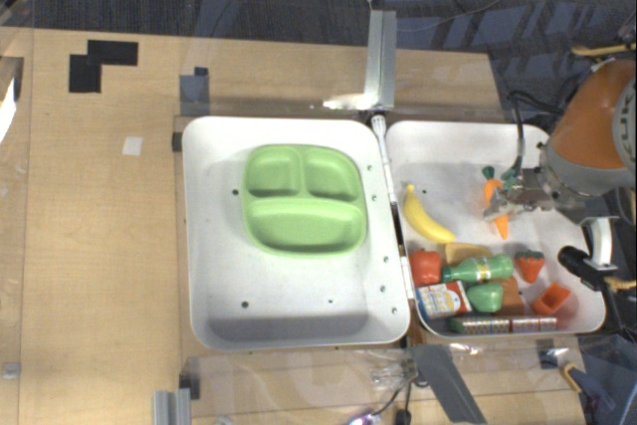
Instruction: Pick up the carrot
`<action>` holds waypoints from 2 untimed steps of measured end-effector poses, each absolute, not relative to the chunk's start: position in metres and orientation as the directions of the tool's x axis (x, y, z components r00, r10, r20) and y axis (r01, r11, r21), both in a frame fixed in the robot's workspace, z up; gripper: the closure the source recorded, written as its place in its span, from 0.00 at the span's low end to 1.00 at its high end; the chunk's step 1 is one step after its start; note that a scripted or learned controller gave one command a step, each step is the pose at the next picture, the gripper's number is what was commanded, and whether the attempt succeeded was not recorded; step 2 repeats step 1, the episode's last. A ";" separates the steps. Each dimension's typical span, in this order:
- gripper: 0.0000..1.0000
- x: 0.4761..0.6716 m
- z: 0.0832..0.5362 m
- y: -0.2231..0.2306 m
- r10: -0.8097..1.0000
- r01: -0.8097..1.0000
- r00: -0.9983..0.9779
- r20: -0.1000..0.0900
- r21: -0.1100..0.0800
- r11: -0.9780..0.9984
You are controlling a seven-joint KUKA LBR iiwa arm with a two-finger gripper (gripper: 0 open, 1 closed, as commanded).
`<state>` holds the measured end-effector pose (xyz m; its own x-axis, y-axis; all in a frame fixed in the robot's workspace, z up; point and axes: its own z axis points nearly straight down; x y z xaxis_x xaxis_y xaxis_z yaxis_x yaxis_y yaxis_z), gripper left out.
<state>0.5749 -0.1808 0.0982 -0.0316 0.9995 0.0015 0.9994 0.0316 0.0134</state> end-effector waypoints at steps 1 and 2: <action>1.00 0.586 0.191 -0.141 0.999 0.999 0.041 0.000 0.003 -0.041; 1.00 0.586 0.191 -0.141 0.999 0.999 0.041 0.000 0.003 -0.041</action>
